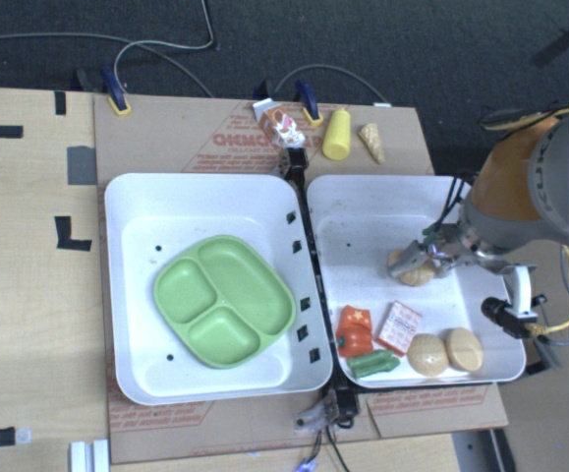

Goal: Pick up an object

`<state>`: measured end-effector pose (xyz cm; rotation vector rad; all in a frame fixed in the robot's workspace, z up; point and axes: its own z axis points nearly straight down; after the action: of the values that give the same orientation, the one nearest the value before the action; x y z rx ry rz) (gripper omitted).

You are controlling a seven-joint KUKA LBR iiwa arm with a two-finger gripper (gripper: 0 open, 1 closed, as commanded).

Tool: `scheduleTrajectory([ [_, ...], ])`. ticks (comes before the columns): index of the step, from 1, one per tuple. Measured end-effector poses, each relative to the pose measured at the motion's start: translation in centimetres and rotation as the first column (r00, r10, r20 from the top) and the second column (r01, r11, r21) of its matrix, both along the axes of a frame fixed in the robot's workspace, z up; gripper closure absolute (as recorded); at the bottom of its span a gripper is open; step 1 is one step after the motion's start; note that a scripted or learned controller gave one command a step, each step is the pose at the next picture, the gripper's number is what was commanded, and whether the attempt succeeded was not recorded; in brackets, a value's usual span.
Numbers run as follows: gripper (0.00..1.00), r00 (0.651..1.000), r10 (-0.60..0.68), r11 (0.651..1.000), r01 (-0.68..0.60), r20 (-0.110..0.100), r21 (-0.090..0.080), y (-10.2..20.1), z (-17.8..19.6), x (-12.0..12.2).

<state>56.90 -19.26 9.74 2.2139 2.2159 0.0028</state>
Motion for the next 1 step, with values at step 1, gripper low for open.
scheduleTrajectory([
  [1, 1.0, 1.0, 0.003, 1.0, -0.003, -0.004, 0.006, 9.37, -1.14, 2.98],
])
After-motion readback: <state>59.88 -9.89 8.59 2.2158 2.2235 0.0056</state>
